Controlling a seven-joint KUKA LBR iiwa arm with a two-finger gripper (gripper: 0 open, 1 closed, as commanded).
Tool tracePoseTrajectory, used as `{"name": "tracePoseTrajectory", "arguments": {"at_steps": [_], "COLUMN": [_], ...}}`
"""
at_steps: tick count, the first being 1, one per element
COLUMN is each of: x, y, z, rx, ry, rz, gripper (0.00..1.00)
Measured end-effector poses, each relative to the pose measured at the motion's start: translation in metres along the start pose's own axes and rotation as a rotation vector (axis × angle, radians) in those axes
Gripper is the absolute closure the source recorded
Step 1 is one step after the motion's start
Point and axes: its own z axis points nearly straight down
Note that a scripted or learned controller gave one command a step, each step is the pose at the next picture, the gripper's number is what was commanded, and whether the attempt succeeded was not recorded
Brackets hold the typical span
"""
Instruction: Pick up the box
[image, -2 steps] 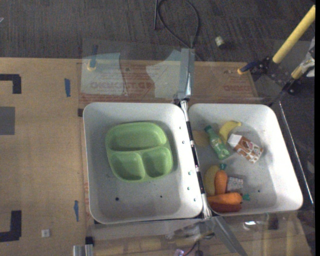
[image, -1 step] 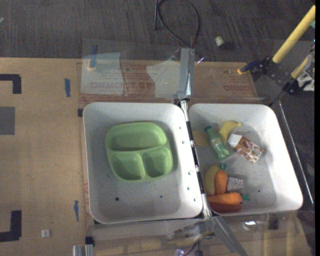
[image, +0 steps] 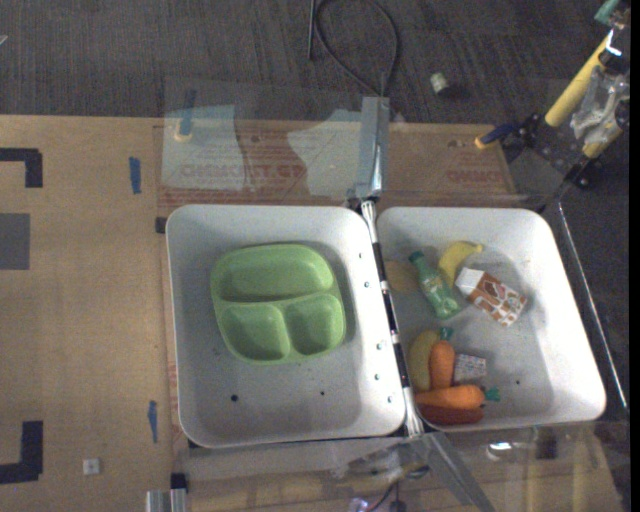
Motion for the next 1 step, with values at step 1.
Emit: {"name": "tracePoseTrajectory", "arguments": {"at_steps": [1], "x": [0.027], "y": [-0.0559], "z": [-0.0042], "rx": [0.005], "ry": [0.0], "rz": [-0.142], "gripper": [1.0]}}
